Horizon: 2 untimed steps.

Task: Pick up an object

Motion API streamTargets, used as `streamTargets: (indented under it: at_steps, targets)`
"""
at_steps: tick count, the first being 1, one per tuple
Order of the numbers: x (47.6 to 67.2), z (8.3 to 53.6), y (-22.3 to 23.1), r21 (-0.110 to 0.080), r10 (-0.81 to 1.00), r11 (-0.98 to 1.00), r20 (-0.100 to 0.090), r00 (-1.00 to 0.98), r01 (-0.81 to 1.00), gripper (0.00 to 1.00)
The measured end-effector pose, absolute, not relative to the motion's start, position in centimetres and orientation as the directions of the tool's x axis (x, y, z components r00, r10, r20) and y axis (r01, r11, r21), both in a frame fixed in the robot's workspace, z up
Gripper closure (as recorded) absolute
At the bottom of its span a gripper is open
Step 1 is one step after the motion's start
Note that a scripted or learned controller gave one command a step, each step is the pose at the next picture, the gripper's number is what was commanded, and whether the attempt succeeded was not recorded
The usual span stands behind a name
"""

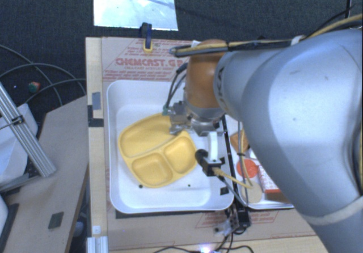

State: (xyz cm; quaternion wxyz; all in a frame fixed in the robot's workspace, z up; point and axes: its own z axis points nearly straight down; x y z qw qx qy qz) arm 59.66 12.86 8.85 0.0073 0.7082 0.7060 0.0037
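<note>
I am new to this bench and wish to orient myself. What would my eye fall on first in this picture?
The big grey arm reaches in from the right, with its orange band above the left bin. In that bin lies a yellow divided plate with three compartments, and the gripper is at the plate's right edge.

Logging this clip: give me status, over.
Gripper low over left bin, at view-right edge of yellow divided plate. Plate flat in bin, grip unconfirmed. Arm hides most of right bin.
</note>
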Motion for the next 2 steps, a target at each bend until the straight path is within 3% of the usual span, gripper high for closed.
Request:
streamTargets:
  at_steps: [1,2]
  targets:
    - [59.9,9.8,12.6,0.015,1.000,-0.006,-0.006,0.006,1.000,1.00]
    - [58.4,9.0,12.8,0.024,1.000,-0.004,-0.002,0.004,1.000,1.00]
